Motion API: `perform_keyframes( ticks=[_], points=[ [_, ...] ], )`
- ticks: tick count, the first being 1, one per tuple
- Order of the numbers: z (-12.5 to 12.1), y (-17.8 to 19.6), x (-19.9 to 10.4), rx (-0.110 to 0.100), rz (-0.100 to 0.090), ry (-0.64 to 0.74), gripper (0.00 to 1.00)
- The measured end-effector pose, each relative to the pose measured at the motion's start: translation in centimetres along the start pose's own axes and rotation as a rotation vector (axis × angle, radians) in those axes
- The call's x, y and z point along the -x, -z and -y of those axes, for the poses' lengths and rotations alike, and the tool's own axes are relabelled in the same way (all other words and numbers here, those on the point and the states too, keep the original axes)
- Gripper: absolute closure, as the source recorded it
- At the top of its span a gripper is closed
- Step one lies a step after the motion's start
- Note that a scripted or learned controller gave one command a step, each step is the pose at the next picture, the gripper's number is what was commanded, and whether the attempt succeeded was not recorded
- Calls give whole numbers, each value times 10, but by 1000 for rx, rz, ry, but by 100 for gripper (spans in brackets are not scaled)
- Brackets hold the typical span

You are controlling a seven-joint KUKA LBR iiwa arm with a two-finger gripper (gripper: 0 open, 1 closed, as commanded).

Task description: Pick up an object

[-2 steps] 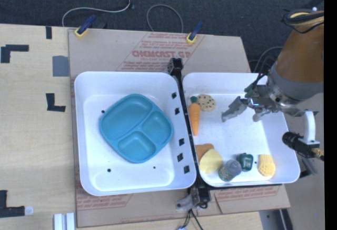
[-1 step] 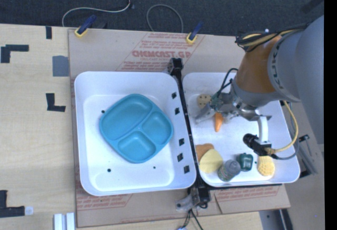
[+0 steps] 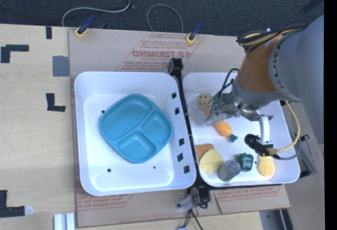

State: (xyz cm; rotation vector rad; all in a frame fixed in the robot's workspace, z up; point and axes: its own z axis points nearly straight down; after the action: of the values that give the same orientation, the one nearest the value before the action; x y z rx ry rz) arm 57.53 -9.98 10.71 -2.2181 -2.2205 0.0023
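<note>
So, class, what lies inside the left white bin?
Inside the left white bin lies one blue plastic tray with three compartments, tilted askew. It covers part of the bin floor, so anything beneath it cannot be seen.

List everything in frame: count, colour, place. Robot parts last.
divided plate: 1, blue, left bin
left bin: 1, white, left on bench
right bin: 1, white, right on bench
waffle-like round piece: 1, tan, upper left of right bin
carrot-like piece: 1, orange with green tip, middle of right bin
bread-like piece: 1, orange-brown, lower left of right bin
yellow piece: 1, yellow, lower left of right bin
can: 1, grey, bottom of right bin
teal piece: 1, dark teal, right of can
corn-like piece: 1, yellow, lower right of right bin
clamps: 2, blue and yellow, bench's far edge
arm: 1, grey with orange band, over right bin
gripper: 1, dark, above the carrot-like piece
</note>
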Motion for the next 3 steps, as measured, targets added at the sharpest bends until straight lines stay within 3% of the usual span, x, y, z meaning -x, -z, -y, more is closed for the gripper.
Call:
perform_keyframes(
  ticks=[1,2,3],
  points=[
    [0,0,0,-1,0,0,0],
    [28,-18,51,1,1,-3,0],
    [12,119,102,17,9,-3,0]
  ],
)
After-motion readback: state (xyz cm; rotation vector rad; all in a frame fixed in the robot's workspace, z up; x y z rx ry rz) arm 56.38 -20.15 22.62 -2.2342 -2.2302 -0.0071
